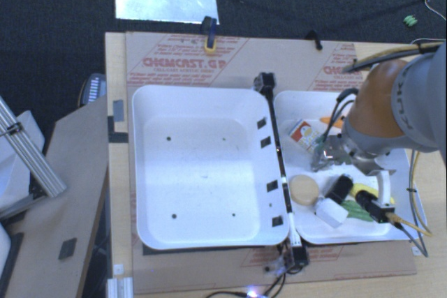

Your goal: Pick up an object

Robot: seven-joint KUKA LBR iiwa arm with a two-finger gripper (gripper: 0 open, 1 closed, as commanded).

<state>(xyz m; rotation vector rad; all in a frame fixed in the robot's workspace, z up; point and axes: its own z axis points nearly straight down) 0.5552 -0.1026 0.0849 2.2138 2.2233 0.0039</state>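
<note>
From the fixed camera above the bench, you are looking at the arm (398, 105) reaching in from the right and bent low over the right bin (297, 102), its gripper (323, 160) down among the clutter there. The wrist hides the working end, so whether the tool is clenched on anything cannot be told from here; nothing is seen lifted clear of the bin floor.

The candidates all lie in that right bin: a small red-and-white box (302, 132) just up-left of the gripper, a round tan disc (304, 190) just below it near the divider, a black cylinder (339, 188) beside the disc, a white block (331, 212) toward the near edge, and a yellow-and-green item (363, 200) to the right of those. A sliver of orange (334, 122) shows by the arm's orange band.

The left bin (202, 98) bears no objects that you can make out.

Judged from this, the pick is at the descent or closing stage: the approach is made, while a confirmed grasp and the lift remain to be shown.
</note>
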